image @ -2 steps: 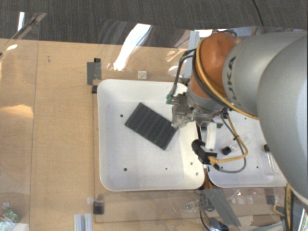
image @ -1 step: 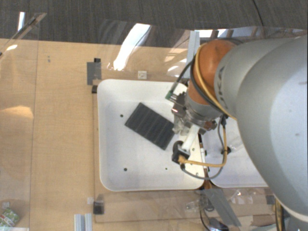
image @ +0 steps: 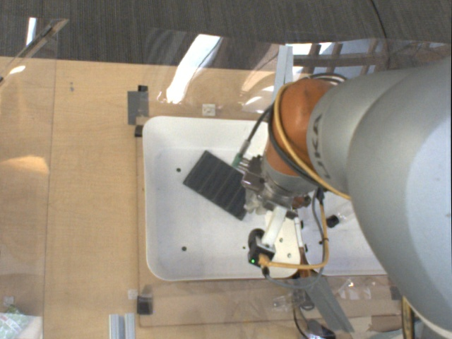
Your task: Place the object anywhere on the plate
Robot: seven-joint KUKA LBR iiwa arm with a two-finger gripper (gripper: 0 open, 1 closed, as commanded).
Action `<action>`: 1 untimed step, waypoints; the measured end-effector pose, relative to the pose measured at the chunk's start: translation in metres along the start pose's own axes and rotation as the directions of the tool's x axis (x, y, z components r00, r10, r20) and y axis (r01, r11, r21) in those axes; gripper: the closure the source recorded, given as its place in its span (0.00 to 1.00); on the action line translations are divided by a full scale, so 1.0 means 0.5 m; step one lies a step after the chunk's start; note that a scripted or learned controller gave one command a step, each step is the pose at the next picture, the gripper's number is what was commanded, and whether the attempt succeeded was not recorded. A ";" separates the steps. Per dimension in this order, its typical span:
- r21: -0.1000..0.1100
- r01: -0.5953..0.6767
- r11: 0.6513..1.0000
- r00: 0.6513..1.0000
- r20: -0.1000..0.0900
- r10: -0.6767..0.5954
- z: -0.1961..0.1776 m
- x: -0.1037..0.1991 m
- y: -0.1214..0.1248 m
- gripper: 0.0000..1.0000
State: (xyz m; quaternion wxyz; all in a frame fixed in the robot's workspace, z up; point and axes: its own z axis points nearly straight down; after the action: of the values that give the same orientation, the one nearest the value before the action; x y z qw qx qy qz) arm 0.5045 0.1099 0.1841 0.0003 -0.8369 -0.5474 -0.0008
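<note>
Plate (image: 216, 183): a dark, ribbed, flat rectangle, taken here to be the plate, is lying askew on the floor of the white bin (image: 150, 217), towards its far side and left of the arm.
Object: nothing separate is showing on the ribbed surface, and whether anything is being carried cannot be told.
Gripper (image: 254, 198): it is hanging low at the plate's right-hand corner, either touching it or just above it. The wrist is covering it, so whether the jaws are open or closed cannot be told.
Arm (image: 381, 154): the grey arm with its orange band (image: 293, 129) is reaching in from the right, looming across the right half of the bin.
Step in hand: by the look of it, the placing itself, with the tool at the plate's edge.
Doing it well: the release is calling for a spot further left, over the middle of the ribs, and low, so the item is not sliding off the slanted corner.
Bin contents: the plate, on a white floor that is showing two small dark dots (image: 183, 248).
</note>
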 end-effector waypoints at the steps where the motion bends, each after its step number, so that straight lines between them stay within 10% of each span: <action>1: 0.000 -0.001 1.000 1.000 0.000 0.001 0.000 0.000 0.000 0.00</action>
State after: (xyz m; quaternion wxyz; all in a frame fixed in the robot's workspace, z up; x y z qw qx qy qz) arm 0.5045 0.1096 0.1841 0.0003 -0.8371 -0.5471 -0.0009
